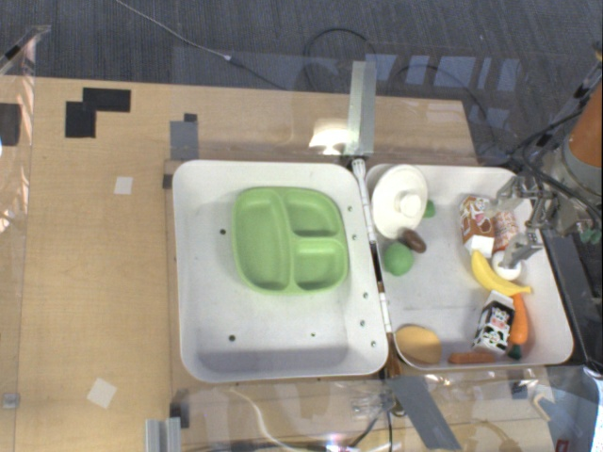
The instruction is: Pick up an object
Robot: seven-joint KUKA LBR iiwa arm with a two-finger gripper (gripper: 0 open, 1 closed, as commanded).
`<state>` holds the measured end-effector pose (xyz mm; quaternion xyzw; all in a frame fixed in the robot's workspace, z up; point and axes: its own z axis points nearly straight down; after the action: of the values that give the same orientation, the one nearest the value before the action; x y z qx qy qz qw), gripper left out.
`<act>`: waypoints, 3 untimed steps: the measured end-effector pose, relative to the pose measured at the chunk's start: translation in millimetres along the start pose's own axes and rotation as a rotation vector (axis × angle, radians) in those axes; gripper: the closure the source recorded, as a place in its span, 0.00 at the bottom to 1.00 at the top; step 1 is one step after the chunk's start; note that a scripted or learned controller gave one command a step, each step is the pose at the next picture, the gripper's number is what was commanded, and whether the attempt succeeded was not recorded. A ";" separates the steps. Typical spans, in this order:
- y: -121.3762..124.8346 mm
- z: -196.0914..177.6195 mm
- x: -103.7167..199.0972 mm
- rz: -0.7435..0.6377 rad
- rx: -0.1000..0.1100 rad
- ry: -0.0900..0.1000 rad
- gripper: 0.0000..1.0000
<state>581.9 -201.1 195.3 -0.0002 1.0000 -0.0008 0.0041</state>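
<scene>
My gripper (516,222) hangs over the right side of the right bin (443,281), open, with nothing between its fingers. Just left of it lies a brown and white packet (479,220). Below it a small white cup (509,270) rests against a yellow banana (490,276). Near the bin's front right corner stand a black and white milk carton (495,326), an orange carrot (520,323) and a brown sausage (471,357).
The right bin also holds a white bowl (399,201), a green ball (399,260), a dark brown lump (413,243) and a tan bread roll (419,343). A green divided plate (287,238) lies in the left bin (207,328). A metal rail (372,252) separates the bins.
</scene>
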 end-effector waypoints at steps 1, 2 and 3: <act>37.6 99.1 13.8 0.034 -0.004 0.009 0.00; 25.1 104.9 54.8 0.003 0.001 -0.007 0.00; 60.0 103.9 90.4 0.012 0.002 -0.009 0.00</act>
<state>492.4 -141.3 90.5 0.0056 0.9999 -0.0018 0.0088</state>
